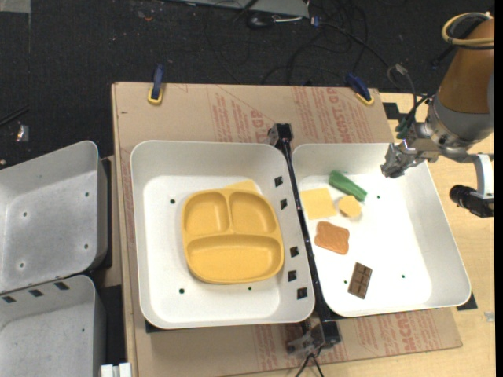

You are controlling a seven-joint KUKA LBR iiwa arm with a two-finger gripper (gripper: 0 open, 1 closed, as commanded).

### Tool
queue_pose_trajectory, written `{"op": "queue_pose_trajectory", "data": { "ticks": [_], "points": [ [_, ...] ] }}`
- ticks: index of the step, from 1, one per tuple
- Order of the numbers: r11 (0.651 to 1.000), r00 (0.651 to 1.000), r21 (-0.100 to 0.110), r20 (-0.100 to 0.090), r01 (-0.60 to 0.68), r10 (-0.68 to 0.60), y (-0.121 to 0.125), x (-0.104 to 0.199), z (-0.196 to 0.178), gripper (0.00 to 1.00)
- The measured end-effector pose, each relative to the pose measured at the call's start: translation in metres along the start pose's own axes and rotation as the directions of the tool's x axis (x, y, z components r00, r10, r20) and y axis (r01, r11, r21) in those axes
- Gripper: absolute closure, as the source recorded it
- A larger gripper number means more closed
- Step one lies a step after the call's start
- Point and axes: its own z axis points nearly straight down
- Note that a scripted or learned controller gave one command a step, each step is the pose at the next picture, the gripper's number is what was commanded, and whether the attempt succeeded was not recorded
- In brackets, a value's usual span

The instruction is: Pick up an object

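Note:
The right bin (440, 242) holds several toy food pieces: a green pickle-like stick (346, 184), a pale yellow square slice (317, 203), a small yellow-orange lump (350, 206), an orange toast-like piece (332, 237) and a brown chocolate bar (360, 280). My gripper (395, 163) hangs over the bin's far right corner, to the right of the green stick and apart from it. Nothing shows between its fingers.
The left bin (153, 210) holds a yellow divided tray (233, 236). A black divider (295, 218) runs between the two bins. Grey metal trays (47, 210) lie off the bench to the left. Two clamps (156, 85) hold the board's far edge.

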Motion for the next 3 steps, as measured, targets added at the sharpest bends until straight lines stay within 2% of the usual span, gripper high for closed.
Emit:
{"op": "queue_pose_trajectory", "data": {
  "ticks": [1,2,3],
  "points": [
    [1.000,1.000,0.000,0.000,0.000,0.000,0.000,0.001,-0.064,1.00],
    [1.000,1.000,0.009,-0.004,0.004,-0.004,-0.009,0.053,-0.049,1.00],
    [1.000,1.000,0.008,-0.003,0.004,-0.004,-0.010,0.096,-0.047,1.00]
  ]
}}
